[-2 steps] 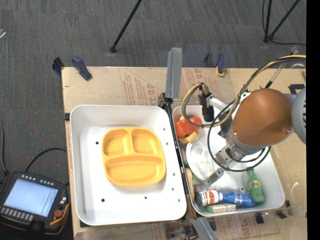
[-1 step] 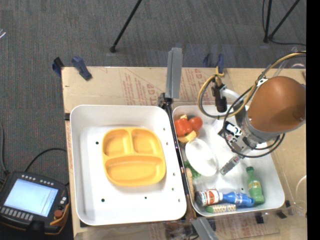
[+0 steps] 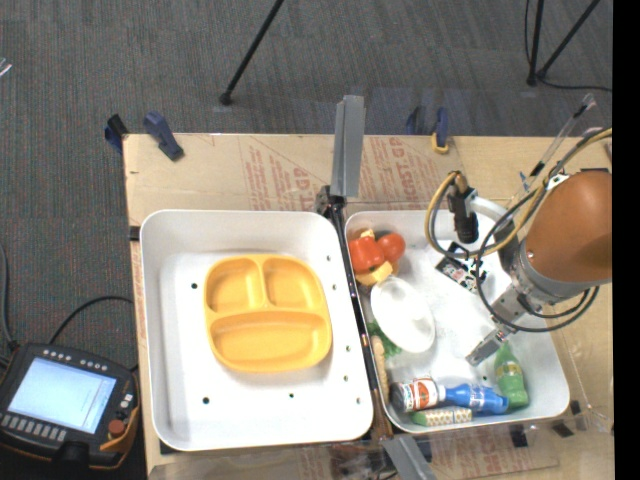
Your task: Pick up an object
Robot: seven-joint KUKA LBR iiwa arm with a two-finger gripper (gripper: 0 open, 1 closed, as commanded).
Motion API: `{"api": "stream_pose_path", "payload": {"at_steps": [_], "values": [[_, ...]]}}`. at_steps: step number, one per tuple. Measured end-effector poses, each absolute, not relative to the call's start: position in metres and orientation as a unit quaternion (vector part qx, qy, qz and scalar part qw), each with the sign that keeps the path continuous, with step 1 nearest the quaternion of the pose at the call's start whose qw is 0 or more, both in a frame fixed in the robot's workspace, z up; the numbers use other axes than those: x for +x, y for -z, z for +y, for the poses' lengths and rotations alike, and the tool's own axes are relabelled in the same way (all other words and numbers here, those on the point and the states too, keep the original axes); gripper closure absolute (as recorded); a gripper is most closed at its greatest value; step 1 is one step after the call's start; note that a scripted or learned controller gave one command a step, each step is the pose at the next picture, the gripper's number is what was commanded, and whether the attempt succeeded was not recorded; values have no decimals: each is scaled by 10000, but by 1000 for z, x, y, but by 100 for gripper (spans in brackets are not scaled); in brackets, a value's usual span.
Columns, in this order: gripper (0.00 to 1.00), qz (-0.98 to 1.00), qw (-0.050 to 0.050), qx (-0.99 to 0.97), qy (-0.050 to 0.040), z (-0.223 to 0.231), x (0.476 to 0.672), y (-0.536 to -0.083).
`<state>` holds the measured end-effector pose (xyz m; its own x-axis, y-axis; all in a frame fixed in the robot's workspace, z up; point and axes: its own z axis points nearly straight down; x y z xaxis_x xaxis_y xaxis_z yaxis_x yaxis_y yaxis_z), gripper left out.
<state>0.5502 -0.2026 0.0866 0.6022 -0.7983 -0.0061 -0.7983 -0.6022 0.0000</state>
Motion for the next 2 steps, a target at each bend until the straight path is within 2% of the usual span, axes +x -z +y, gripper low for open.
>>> {"api": "stream_pose_path", "payload": {"at_steps": [1,2], "values": [[100,4453,36,-8953,-49,-198,551,-95],[100,5376,25,-8432,-21,-200,578,-87]]}}
